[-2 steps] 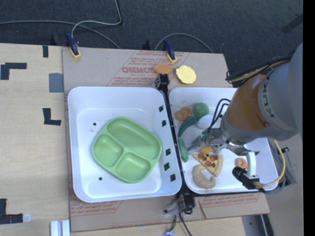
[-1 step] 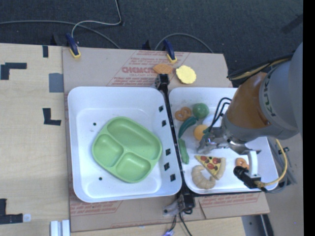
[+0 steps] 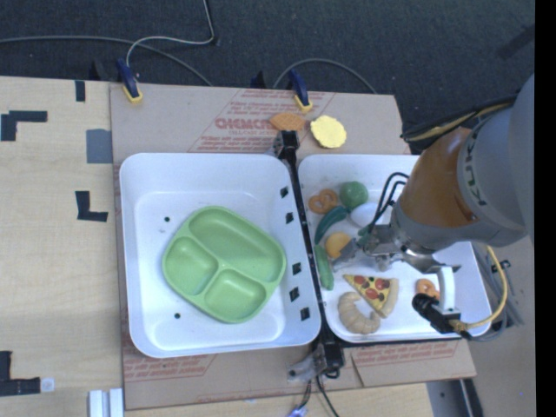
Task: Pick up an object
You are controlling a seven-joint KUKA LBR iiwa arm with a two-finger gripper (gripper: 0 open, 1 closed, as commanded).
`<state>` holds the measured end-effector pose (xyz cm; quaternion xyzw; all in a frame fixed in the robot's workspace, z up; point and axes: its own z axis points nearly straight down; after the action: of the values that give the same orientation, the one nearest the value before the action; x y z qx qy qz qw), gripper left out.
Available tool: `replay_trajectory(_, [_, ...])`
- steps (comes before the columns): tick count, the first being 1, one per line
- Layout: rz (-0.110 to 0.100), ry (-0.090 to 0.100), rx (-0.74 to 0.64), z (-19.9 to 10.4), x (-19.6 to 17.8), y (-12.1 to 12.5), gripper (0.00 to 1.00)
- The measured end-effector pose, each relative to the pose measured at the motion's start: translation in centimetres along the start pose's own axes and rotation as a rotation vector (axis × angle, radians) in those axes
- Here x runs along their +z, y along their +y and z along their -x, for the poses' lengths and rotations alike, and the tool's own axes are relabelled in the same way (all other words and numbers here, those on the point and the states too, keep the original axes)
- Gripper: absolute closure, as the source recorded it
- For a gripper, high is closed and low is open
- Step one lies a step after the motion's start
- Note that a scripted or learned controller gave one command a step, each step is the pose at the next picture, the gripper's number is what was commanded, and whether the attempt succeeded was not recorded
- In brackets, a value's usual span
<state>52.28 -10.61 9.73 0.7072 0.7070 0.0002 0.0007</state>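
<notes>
A pale wooden bench (image 3: 52, 259) marked with dark tape pieces (image 3: 87, 205) carries a sheet of printed brown cardboard (image 3: 243, 120), held at its far edge by two blue-and-yellow clamps (image 3: 129, 82). Beyond the bench lies dark carpeted floor (image 3: 365, 24), crossed by a thin pale cable (image 3: 205, 11). Lighting is even and soft, without hard shadows.

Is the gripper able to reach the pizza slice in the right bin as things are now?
Probably yes. The pizza slice lies uncovered just below the gripper, with nothing on top; the croissant beside it may crowd the fingers.
</notes>
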Motion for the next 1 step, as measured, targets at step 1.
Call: replay_trajectory(1, [0.001, -0.001, -0.001, -0.65, 1.12, 7.63, 0.00])
